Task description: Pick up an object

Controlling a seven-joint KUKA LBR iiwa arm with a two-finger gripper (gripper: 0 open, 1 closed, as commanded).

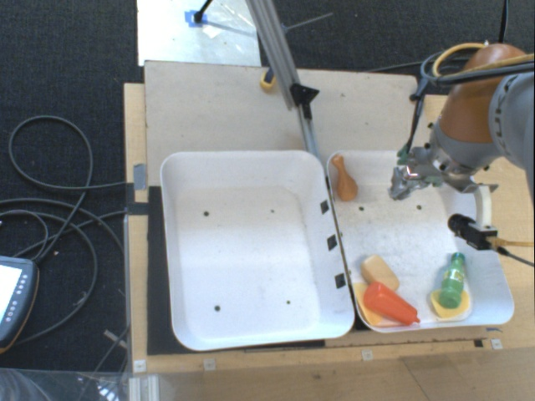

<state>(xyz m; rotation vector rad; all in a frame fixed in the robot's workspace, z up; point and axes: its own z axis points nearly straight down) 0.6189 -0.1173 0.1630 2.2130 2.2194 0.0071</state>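
End effector (403, 182): finger state cannot be determined. Nearest object, just left: brown drumstick toy (343, 180). Judged light, rigid, smooth; grasp across its narrow neck.

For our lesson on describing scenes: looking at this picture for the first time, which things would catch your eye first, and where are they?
The grey arm with its orange band reaches in from the right, its gripper over the far part of the right bin. Bright objects cluster at that bin's near edge: a red-orange carrot-like piece, a pale yellow block and a green bottle. A brown drumstick-shaped piece lies alone at its far left corner.
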